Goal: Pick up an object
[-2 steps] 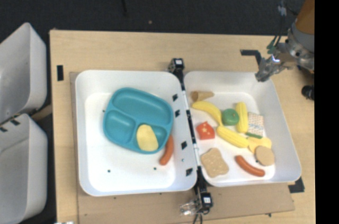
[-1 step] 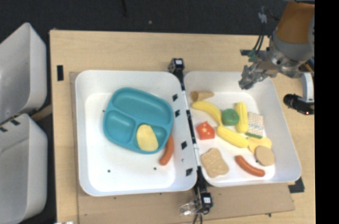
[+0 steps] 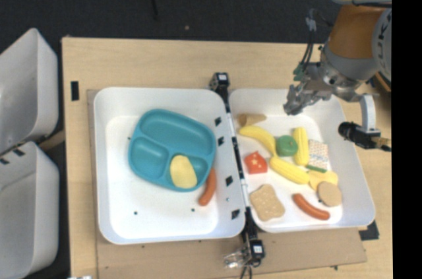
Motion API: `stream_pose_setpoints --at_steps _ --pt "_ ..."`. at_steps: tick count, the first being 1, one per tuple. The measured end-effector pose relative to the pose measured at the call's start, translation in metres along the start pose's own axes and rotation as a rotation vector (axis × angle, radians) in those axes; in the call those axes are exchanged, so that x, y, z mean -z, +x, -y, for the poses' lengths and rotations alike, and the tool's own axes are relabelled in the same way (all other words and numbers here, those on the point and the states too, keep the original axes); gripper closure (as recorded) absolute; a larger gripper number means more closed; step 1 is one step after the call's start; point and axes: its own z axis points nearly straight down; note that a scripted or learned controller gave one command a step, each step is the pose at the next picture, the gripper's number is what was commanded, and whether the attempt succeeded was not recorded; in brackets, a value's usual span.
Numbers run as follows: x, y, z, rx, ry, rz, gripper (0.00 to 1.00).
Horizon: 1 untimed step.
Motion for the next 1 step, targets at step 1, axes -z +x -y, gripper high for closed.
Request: stream_pose_setpoints --at_steps 1 --pt "-0.0097 0.0454 0.0120 0.000 0.002 0.001 1.00"
